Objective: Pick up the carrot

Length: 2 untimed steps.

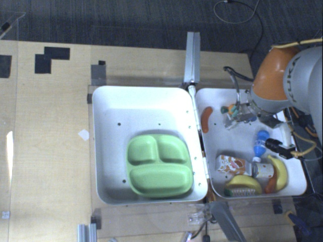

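Fingers look pinched on the small orange-and-green carrot at the back of the right bin, the gripper working well apart from the banana clutter up front, so nothing else snags.

**A robotics lab, by every sign**

This is a test room, not a kitchen. A pale wooden bench carries two white bins fixed side by side between metal brackets. Black square markers are stuck on the benchtop. A grey industrial arm with an orange band reaches in, loose cable trails over dark carpet, and toy food sits in one bin.
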### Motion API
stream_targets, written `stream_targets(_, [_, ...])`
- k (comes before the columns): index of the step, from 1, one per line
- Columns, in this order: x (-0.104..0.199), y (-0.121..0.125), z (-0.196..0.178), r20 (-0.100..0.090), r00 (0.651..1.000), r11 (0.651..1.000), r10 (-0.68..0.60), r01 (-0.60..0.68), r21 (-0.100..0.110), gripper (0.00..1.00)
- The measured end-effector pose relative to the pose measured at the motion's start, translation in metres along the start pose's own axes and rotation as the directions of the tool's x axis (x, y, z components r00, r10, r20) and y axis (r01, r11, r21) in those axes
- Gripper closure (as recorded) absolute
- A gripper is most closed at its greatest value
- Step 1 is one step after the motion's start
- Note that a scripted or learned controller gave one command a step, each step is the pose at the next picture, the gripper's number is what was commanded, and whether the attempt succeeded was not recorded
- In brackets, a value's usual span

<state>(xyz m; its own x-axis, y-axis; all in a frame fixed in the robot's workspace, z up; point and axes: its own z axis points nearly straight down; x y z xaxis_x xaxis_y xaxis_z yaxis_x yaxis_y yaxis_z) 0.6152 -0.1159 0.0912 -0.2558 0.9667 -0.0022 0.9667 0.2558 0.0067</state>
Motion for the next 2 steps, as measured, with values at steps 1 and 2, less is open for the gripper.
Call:
stream_targets(1, [-0.027,-0.039,-0.029,0.001,0.919,0.919,0.394,-0.394,0.002,1.00])
stream_targets(2, [0.019,-0.058,-0.100,0.000,0.966,0.966,0.258,-0.258,0.001,1.00])
